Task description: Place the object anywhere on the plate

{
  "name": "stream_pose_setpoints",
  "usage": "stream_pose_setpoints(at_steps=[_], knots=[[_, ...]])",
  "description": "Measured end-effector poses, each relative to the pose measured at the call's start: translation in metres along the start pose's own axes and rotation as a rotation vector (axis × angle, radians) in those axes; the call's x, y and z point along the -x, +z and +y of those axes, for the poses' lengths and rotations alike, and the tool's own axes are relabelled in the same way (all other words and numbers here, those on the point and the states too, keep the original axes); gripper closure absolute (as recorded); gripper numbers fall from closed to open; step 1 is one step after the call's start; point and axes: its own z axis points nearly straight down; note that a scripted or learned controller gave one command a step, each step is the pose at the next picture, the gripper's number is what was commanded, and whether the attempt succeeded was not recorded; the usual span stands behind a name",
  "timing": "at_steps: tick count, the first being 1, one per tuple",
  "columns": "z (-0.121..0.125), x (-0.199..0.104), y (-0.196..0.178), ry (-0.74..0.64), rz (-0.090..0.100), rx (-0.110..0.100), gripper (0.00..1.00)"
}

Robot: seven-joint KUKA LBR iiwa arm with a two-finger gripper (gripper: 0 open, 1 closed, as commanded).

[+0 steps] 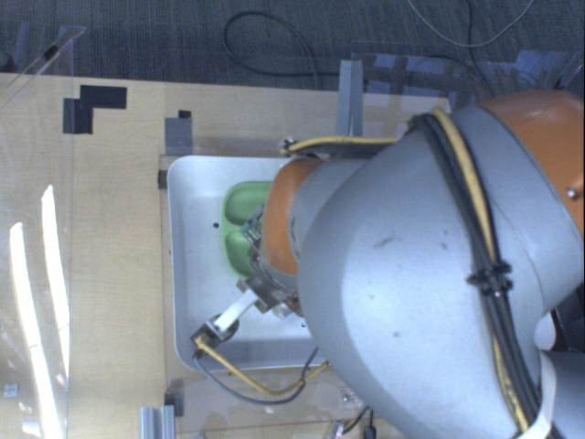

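Note:
A green plate (241, 219) lies in the left white bin (187, 245), toward its back middle. Just its left part shows, because the grey arm with the orange band (285, 210) covers the rest. My gripper (259, 262) hangs low over the plate's right side, under the wrist. The arm hides whatever lies beneath it.
The bulky grey arm (430, 273) covers the right side of the left bin and the whole right bin. Bare white bin floor runs along the left wall and the front left corner. Pale wooden bench (101, 273) lies to the left of the bin.

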Motion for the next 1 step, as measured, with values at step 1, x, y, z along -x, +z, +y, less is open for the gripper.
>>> stream_pose_setpoints(at_steps=[1], knots=[[-0.0061,0.0048,0.0036,-0.005,-0.022,-0.021,0.0]])
